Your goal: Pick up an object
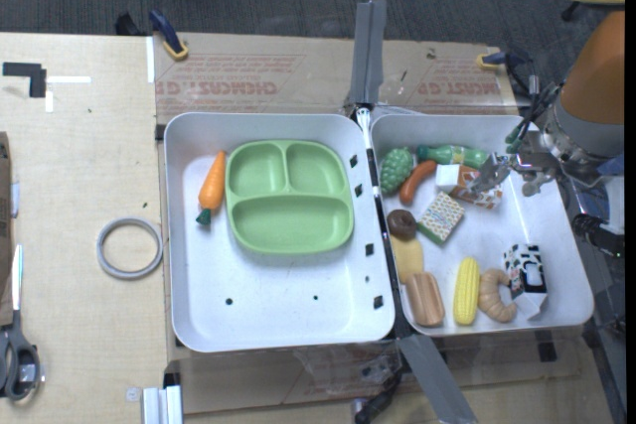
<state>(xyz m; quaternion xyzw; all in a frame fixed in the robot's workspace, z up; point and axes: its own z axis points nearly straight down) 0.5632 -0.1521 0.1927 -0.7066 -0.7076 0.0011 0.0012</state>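
Hot dog (425, 298), corn (465, 291) and croissant (494, 295) lie below the gripper (494, 176); its grip state is indeterminate. It hovers above a small packet (484, 198), right bin (566, 258).

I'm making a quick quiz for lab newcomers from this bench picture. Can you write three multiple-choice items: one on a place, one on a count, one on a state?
1. Where does the carrot lie?
A. on the green plate
B. in the left bin, beside the green plate
C. in the right bin

2. How many compartments does the green plate have?
A. two
B. three
C. four

3. How does the corn cob rest?
A. lying flat on the right bin floor
B. held by the tool
C. standing upright

Key: 1 B, it rests on white floor left of the plate. 2 B, two small above one long. 3 A, it lies lengthwise between neighbouring toys.
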